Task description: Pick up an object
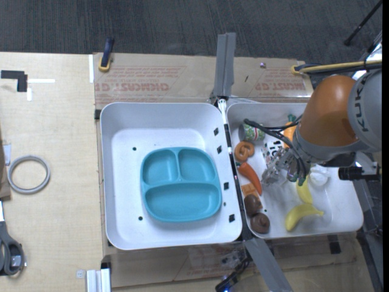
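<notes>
The arm (331,117), grey with a large orange band, is seen at the right of the frame, reaching down into the right bin (340,224). Its end effector (281,170) is lowered near the middle of that bin, among cables and metal parts. Whether it is released or clenched cannot be told, and nothing is seen gripped in it.

Several toy foods lie in the right bin. A brown ring-shaped doughnut (244,151) sits just left of the end effector, toward the bin's left wall. An orange carrot (250,176) lies below the doughnut, to the lower left of the end effector and near it. Two dark brown round pieces (256,215) are found further down along the left wall. A yellow banana (302,213) lies to the lower right of the end effector, in the lower part of the bin. A green item (255,131) is partly seen above the end effector, at the bin's upper left.

The left bin (118,181) holds a blue divided plate (180,184) at its centre. On the surface (55,224) at the left of the frame, a grey ring (27,174) is seen.
</notes>
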`<action>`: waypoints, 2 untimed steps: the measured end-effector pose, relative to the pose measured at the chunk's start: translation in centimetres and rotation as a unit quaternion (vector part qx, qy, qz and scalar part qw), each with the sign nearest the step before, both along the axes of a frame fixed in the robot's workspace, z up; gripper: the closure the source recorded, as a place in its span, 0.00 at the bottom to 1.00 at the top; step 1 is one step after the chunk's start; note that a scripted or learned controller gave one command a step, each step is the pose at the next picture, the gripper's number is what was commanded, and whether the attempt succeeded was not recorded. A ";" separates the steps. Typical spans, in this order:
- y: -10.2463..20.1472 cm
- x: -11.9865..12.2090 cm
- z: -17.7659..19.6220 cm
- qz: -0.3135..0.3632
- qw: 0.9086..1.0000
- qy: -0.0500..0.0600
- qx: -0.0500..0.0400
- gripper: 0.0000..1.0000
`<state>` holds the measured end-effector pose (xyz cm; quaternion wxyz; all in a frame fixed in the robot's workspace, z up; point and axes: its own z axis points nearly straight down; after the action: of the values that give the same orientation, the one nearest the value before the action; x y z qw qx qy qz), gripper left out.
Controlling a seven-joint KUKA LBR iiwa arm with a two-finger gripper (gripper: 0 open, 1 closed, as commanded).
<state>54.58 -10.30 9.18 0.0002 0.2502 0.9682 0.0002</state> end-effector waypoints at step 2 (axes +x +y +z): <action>-0.5 2.3 0.0 -0.128 0.992 0.000 0.000 0.00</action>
<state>56.87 -10.77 9.16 -0.0002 0.3724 0.9281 -0.0002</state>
